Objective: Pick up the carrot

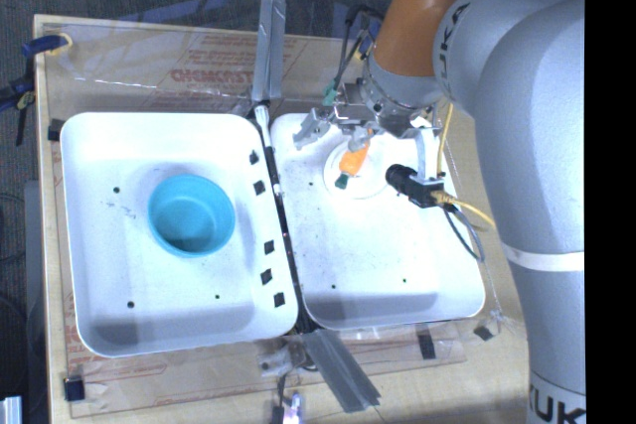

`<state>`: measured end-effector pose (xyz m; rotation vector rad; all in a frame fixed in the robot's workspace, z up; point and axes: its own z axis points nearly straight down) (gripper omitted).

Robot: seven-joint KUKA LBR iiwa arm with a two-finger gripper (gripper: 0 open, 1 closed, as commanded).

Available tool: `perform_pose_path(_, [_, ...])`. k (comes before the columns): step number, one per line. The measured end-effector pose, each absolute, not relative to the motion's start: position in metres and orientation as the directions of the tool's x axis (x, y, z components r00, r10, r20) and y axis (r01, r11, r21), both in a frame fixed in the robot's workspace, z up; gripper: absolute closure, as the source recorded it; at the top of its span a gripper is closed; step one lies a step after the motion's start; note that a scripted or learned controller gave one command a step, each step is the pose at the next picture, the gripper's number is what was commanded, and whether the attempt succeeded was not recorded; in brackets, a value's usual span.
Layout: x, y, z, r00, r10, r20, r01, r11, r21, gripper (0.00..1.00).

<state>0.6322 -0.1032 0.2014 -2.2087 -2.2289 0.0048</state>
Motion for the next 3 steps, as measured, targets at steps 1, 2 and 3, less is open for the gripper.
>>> perform_pose_path(1, [0.618,-0.163,0.194,-0.146,0.989,0.001,0.989,0.146,-0.003,0.00])
perform_pose_path(2, [0.658,-0.209,0.093,-0.020,1.000,-0.001,1.000,0.020,0.001,0.00])
perform_pose_path(3, [0.658,-0.207,0.102,-0.027,1.000,0.000,1.000,0.027,-0.002,1.00])
